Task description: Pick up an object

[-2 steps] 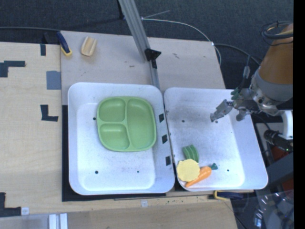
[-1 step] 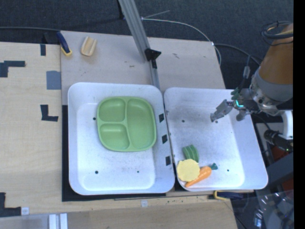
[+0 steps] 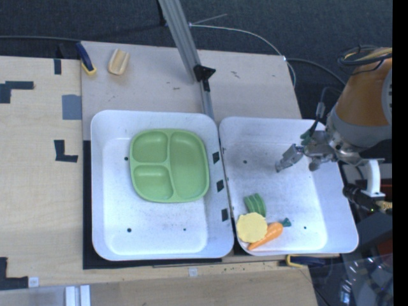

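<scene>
The arm [image 3: 366,101] is cut off by the picture's right edge. The yellow toy [image 3: 252,226] at the right bin's [image 3: 331,234] near left corner hides the carrot's [image 3: 270,232] end.

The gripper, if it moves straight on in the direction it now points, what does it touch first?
Probably the bare floor of the right bin. The gripper points down and left, and the green plate lies beyond the bin walls. Depth is unclear.
</scene>
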Controlling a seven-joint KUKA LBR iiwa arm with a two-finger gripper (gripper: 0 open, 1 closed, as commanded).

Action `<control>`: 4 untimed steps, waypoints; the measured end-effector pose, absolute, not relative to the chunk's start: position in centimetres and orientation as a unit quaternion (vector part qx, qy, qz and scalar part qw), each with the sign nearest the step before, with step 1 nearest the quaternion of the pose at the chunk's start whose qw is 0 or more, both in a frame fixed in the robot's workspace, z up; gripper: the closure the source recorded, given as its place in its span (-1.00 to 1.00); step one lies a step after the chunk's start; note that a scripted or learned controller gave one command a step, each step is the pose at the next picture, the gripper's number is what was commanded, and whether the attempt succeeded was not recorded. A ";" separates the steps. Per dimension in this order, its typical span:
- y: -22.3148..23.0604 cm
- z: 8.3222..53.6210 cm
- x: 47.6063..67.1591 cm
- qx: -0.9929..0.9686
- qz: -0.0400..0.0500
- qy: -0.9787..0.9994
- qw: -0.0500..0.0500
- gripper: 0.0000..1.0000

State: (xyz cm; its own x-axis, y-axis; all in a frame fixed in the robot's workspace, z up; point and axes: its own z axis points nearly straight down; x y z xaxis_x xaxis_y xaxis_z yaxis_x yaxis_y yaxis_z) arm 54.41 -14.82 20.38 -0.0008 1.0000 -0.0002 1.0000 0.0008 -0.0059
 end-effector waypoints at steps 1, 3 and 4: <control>-14.6 16.0 54.4 -0.707 0.002 -0.708 0.002 -1.00; -15.2 11.9 53.6 -0.706 0.001 -0.708 0.001 1.00; -15.2 16.6 54.6 -0.707 -0.001 -0.708 -0.001 1.00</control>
